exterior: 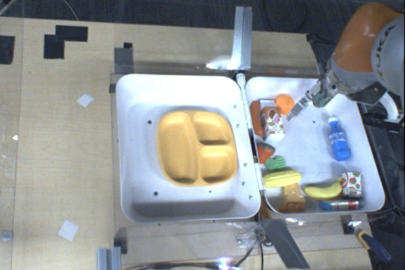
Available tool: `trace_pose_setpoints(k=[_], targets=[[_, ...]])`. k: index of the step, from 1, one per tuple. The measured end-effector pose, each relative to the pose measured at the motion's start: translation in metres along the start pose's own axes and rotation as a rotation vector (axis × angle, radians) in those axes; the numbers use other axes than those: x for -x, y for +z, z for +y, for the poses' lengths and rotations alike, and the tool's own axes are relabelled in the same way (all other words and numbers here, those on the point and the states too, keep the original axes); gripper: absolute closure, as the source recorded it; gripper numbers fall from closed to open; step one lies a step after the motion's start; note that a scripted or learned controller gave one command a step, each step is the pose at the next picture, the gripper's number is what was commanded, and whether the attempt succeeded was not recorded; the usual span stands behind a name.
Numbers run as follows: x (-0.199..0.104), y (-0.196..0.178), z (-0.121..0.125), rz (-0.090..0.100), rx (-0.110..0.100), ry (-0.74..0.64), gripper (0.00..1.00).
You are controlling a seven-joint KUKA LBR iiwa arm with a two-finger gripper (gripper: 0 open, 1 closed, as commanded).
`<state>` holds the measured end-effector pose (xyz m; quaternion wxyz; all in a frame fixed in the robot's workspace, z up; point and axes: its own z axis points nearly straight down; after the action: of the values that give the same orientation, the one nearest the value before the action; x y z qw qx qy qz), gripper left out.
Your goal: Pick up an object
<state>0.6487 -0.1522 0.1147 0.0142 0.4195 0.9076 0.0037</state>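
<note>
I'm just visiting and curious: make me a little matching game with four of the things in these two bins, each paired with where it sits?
Things:
1. yellow divided tray
2. blue bottle
3. banana
4. orange ball

Places:
A. near the front edge of the right bin
B. near the back of the right bin, just left of the claw
C. the middle of the left bin
D. the right side of the right bin, below the arm

Pairs: 1-C, 2-D, 3-A, 4-B

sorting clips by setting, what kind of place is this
Probably a robotics lab bench for pick-up trials: two white bins side by side, toy food like a banana, and an arm's claw reaching in.
</note>
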Motion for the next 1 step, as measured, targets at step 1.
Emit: trace_pose_setpoints(k=[1], targets=[[-0.0131,0.0081,0.0425,-0.010,-0.012,0.364,0.00]])
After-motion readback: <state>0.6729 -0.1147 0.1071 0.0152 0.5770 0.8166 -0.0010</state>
